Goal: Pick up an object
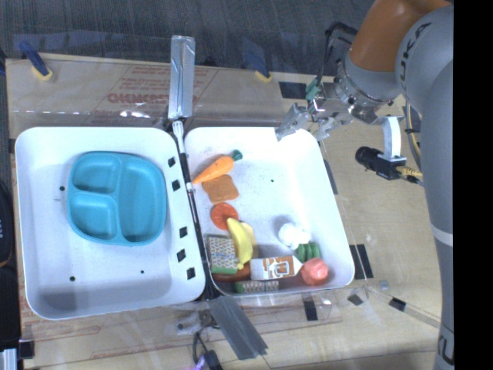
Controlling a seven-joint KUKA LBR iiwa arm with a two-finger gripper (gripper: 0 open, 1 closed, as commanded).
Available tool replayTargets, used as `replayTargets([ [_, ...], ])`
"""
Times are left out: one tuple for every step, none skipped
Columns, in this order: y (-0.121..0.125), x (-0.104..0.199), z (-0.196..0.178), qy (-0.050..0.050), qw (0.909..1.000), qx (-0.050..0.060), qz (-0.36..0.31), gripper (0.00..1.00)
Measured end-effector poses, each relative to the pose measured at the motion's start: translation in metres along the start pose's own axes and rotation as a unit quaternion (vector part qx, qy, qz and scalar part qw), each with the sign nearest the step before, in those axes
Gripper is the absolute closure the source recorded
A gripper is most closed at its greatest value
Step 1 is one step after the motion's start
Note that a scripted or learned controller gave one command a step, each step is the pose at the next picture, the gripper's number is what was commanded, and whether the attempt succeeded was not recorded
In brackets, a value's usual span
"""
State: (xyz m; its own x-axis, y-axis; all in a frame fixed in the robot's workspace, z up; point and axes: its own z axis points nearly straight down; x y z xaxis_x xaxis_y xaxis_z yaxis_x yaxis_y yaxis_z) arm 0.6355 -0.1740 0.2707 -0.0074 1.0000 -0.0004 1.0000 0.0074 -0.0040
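The claw (302,123) hangs with its 2 fingers apart, holding nothing, at the bin's far rim; below and left of it lies a small orange plastic carrot (213,169), likely light, stiff, slippery: grip mid-body

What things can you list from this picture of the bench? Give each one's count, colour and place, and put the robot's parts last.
bins: 2, white, side by side on the bench
tray: 1, blue, three compartments, in the left bin
carrot: 1, orange with green top, upper left of the right bin
cracker: 1, orange-brown square, just below the carrot
tomato: 1, red, below the cracker
banana: 1, yellow, lower left of the right bin
carton: 1, white and orange, lying along the near wall
white ball: 1, right of the banana
pink fruit: 1, near right corner
arm: 1, grey with orange band, at right
tool: 1, grey, over the right bin's far rim
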Motion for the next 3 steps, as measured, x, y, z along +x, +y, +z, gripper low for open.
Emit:
replayTargets([
  [0.022,0.0,0.006,0.0,0.9991,-0.002,-0.042,0.0],
  [-0.021,0.035,0.141,0.001,0.9886,0.001,-0.151,0.0],
  [-0.059,0.061,0.179,0.0,0.9851,-0.001,-0.172,0.0],
])
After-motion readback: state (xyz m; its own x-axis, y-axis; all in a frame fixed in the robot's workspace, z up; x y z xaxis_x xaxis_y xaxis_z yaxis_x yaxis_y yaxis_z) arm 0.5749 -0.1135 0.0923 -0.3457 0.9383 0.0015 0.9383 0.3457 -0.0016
